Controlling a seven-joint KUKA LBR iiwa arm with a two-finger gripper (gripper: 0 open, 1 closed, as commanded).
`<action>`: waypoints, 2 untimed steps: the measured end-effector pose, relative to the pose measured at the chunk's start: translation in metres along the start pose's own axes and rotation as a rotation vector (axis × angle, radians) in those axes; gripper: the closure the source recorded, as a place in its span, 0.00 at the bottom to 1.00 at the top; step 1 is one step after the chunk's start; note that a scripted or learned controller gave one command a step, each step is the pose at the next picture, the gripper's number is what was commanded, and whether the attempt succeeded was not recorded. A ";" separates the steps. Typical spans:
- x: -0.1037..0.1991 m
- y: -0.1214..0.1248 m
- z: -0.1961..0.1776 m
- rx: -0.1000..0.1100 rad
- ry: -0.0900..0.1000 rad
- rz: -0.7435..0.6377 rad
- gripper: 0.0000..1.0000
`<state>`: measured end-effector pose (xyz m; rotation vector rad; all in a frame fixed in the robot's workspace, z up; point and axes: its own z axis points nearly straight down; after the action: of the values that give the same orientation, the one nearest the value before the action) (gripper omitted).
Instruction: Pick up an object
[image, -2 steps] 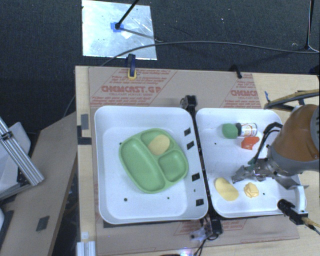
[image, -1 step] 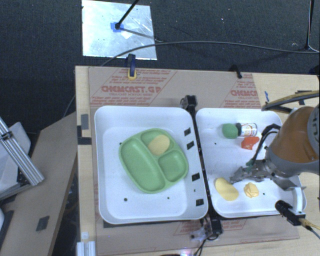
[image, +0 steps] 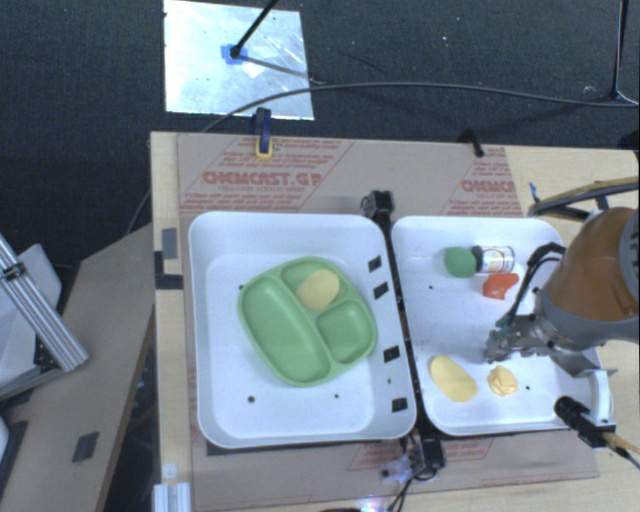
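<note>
In the right bin (image: 437, 250) lie a green ball (image: 459, 261), a small clear jar (image: 494, 259) on its side, an orange-red piece (image: 499, 287), a long yellow piece (image: 453, 379) and a small yellow lump (image: 502, 380). My gripper (image: 500, 345) hangs low over the right bin's floor, just above the small yellow lump and to the right of the long yellow piece. Nothing shows between its fingers. The arm's grey and orange wrist covers the right side of that bin.
The left bin (image: 225, 250) holds a green divided plate (image: 290, 340) with a pale yellow item (image: 318, 290) in its upper compartment. Black clips run along the divider (image: 395, 310) between the bins. A cardboard sheet (image: 330, 170) lies under both bins.
</note>
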<state>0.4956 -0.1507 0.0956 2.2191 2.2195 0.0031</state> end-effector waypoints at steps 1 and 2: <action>-0.006 0.005 -0.045 -0.002 -0.001 -0.004 1.00; -0.008 -0.001 -0.105 -0.003 -0.002 -0.004 1.00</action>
<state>0.4941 -0.1589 0.2002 2.2121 2.2214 0.0049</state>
